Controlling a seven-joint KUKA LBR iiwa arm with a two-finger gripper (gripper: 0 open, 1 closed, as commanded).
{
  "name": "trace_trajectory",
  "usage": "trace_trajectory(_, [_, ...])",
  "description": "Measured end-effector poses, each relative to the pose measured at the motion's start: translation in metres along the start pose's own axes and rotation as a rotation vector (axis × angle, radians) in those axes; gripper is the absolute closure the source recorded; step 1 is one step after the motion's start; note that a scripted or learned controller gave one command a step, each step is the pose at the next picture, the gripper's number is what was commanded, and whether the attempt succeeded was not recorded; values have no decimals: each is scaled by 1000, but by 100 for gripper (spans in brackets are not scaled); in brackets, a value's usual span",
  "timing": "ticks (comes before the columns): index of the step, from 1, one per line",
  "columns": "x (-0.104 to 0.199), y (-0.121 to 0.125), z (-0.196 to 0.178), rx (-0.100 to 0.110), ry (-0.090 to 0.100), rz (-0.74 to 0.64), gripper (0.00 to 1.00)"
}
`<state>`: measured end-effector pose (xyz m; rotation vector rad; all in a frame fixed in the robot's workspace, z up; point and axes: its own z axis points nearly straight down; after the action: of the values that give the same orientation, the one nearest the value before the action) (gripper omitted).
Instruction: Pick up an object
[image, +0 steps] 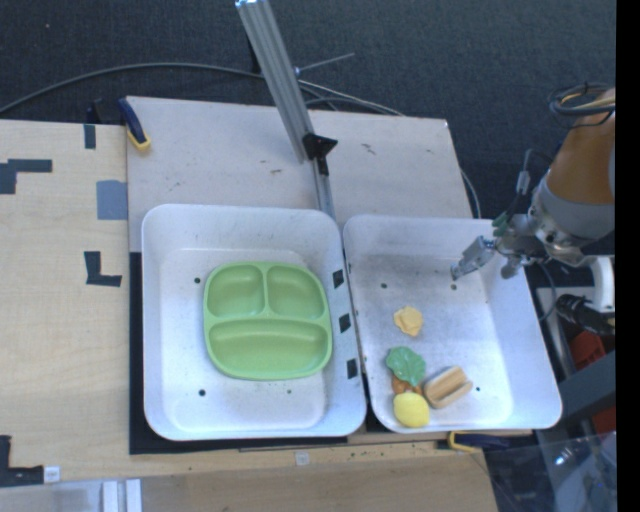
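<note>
Approach step: grey two-finger gripper (478, 258) hovers over right white bin (520, 345), upper edge; can't tell its state. Small yellow lumpy toy (408, 321) lies nearest, mid-bin. Next: move over it, descend.

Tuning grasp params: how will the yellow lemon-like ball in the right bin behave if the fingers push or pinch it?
The yellow ball looks round and smooth, so it would probably roll or slip from a pinch. It sits against the bin wall and touches the green piece, which may block rolling. Likely a light toy, though weight can't be seen.
</note>
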<state>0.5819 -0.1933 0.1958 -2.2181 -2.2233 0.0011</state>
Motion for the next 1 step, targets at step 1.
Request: trace_trajectory(1, [0, 0, 0, 0, 0, 0, 0])
